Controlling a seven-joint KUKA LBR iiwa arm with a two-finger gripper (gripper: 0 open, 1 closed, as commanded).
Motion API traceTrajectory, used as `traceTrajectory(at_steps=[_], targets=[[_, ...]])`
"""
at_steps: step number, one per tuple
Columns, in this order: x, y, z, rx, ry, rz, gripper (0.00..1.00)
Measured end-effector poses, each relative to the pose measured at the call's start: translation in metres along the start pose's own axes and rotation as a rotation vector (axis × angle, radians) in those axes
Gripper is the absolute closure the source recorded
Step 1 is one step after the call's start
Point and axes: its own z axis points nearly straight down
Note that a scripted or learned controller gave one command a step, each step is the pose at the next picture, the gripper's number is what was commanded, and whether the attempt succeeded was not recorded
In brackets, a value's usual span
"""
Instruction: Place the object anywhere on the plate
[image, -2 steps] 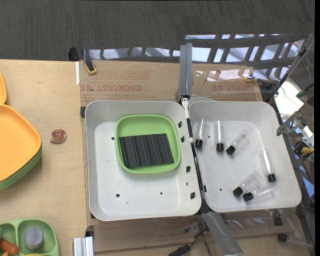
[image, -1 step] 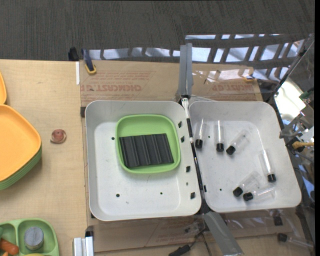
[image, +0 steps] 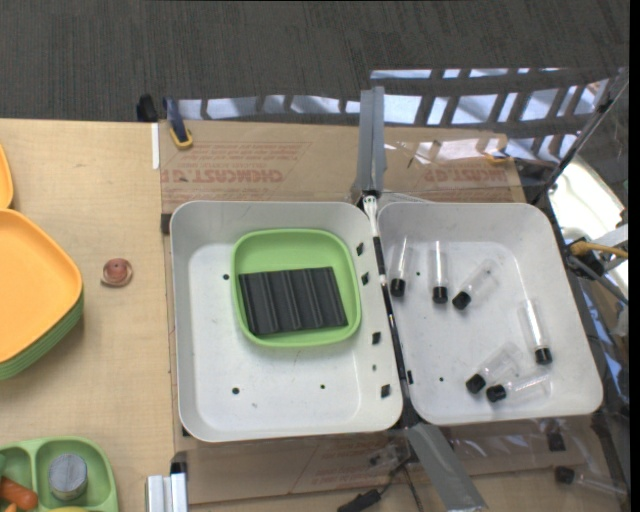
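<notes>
The green plate (image: 295, 290), with a dark ribbed pad (image: 292, 301) on it, sits in the left bin (image: 200, 400). The clear tubes (image: 439, 274) with black caps lie scattered in the right bin (image: 560, 390), so each must travel leftward across the divider. About the gripper's state I cannot tell anything.

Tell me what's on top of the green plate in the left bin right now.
A dark ribbed rectangular block lies flat on the green plate, covering most of its lower half. The plate surface beneath the block is hidden. The clear vials lie in the right bin, none on the plate.
</notes>
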Motion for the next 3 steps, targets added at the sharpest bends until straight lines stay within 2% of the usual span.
traceTrajectory(at_steps=[1,2,3], targets=[[-0.008,0.001,0.007,0.001,0.000,-0.005,0.00],[-0.025,-0.025,-0.010,0.002,-0.001,0.000,0.00],[-0.027,-0.014,0.015,0.002,-0.001,0.006,0.00]])
